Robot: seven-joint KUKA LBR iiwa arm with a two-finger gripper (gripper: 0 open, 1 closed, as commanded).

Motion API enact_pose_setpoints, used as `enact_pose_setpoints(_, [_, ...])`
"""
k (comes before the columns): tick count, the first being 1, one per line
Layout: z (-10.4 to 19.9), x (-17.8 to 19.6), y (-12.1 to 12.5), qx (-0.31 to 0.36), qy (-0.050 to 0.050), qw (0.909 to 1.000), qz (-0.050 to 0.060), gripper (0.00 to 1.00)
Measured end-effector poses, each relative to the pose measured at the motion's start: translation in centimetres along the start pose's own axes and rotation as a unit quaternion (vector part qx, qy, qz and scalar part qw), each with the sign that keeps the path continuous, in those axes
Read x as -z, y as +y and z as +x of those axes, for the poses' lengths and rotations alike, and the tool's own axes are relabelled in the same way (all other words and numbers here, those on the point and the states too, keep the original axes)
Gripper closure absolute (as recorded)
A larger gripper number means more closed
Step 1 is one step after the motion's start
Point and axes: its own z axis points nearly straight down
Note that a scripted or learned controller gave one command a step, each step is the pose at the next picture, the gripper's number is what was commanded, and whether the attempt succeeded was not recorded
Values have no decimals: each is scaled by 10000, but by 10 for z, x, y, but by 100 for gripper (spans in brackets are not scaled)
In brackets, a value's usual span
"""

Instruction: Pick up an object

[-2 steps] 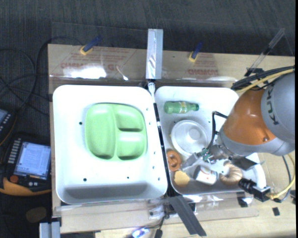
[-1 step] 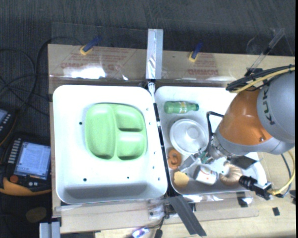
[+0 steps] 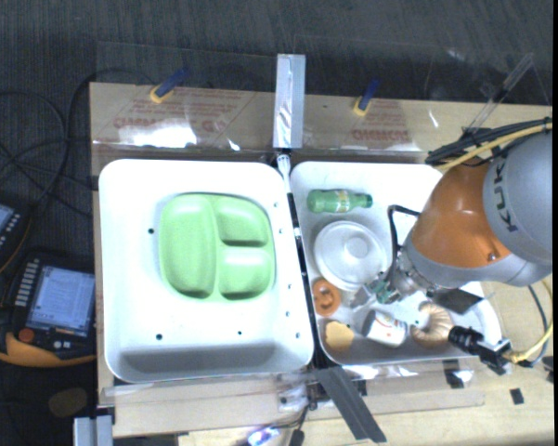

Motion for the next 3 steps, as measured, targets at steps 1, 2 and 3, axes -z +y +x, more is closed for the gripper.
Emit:
enact_pose_setpoints(1, [-34, -2, -21, -835, 65, 9965, 76, 100])
enact_pose_setpoints(2, [3, 98, 82, 242, 59, 9997, 62, 100])
enact_pose_setpoints(3, [71, 117, 75, -1371, 48, 9905, 87, 100])
